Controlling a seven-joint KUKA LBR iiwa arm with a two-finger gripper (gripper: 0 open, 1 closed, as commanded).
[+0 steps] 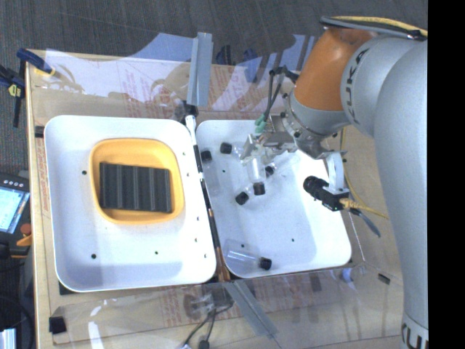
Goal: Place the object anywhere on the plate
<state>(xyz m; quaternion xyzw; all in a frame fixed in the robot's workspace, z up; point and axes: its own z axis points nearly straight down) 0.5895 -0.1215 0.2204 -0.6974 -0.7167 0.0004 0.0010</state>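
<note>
left edge: small lit screen (10, 208), text too small to read. bench (35, 133) covered by a pale printed sheet (109, 78) – the faint reddish print is unreadable.

bins: 2, white, touching side by side.
left bin (65, 257): 1 yellow plate (134, 149), and on its middle 1 dark ribbed rectangle (136, 187).
right bin (309, 235): small black caps (241, 197) – i count 6, scattered. one sits at the near wall on the end of a clear tube (242, 255) lying flat. these task pieces are all in the right bin, well apart from the plate.

end effector (258, 151): low over the back of the right bin, among the caps; wide or narrow – cannot tell.

arm (385, 122): grey, orange band (327, 71), "kuka" partly readable.

floor (109, 6): dark grey carpet.
</note>
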